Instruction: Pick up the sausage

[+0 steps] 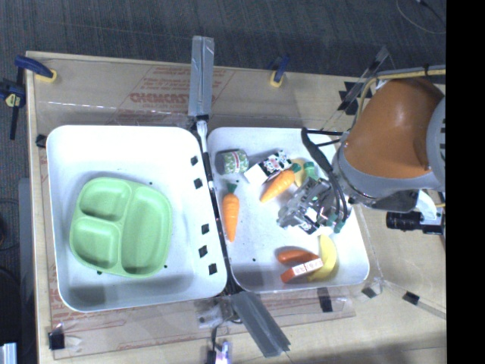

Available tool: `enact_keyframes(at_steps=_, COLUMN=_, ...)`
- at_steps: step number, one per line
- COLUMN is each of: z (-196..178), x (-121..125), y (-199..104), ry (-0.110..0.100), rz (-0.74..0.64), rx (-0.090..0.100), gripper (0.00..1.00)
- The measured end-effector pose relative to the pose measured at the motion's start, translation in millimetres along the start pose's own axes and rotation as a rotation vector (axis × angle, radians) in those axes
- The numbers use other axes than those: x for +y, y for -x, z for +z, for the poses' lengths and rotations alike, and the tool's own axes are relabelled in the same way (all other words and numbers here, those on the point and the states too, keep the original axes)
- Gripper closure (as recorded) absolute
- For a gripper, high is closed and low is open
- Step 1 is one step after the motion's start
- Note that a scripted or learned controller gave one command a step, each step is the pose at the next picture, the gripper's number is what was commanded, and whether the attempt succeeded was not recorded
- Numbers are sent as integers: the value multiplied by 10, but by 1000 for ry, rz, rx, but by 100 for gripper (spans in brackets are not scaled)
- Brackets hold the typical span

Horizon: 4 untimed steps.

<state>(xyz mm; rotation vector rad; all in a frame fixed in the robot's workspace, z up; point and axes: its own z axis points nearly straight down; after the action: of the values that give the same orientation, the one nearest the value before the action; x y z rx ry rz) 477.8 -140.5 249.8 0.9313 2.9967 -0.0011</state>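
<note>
Overhead, gripper [307, 211] low in right bin [250, 275], grip state unclear, sausage [292, 255] just below it, touching banana [327, 258], carrot [230, 214] near divider.

gripper [307, 209] above right bin [250, 275], sausage [293, 255] near banana [327, 258]

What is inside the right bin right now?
Right bin holds two carrots, a sausage, banana, a small can; the gripper hides whatever lies beneath it.

Faint red print on the bench [163, 89] is too blurred to read.
</note>
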Motion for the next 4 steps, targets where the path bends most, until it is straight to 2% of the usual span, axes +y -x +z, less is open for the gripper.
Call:
enact_keyframes(at_steps=1, z=766, x=329, y=-241, ry=-1, rz=-3, rx=5, gripper=100)
enact_keyframes(at_steps=2, z=673, x=197, y=-148, ry=0, rz=-13, rx=3, gripper=100)
enact_keyframes(at_steps=3, z=673, x=122, y=-90, ry=0, rz=-84, rx=1, gripper=100)
enact_keyframes(at_steps=4, z=575, x=666, y=-461, ry=0, rz=-193, rx=3, gripper=100)
